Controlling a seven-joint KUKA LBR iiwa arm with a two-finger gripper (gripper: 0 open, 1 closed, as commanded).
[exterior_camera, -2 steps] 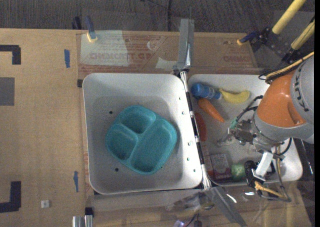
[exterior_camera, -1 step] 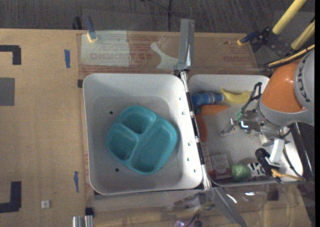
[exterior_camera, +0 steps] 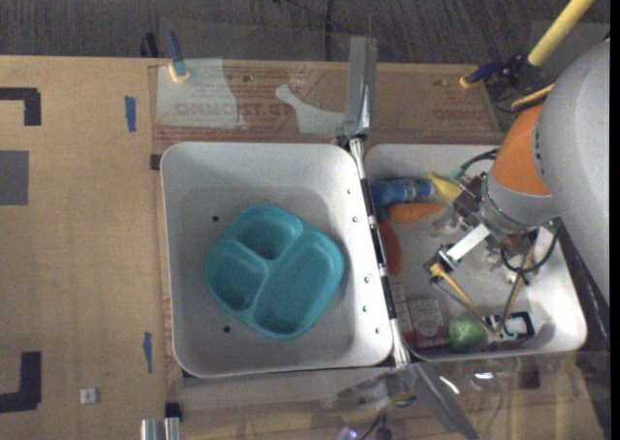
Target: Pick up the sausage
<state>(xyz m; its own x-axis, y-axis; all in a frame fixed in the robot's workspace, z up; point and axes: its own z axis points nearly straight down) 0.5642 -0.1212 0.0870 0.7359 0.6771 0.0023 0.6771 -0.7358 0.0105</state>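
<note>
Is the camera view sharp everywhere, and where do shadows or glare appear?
Camera view: soft overall; small items in the right bin beside the gripper blur together. A shadow darkens the left bin beside the teal tray. Glare sits on the clear sheet above.

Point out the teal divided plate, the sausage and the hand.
teal divided plate (exterior_camera: 274,270): camera view, centre ridge.
sausage (exterior_camera: 390,246): camera view, middle of its reddish body by the right bin's left wall.
hand (exterior_camera: 448,268): camera view, between its fingertips.
</note>
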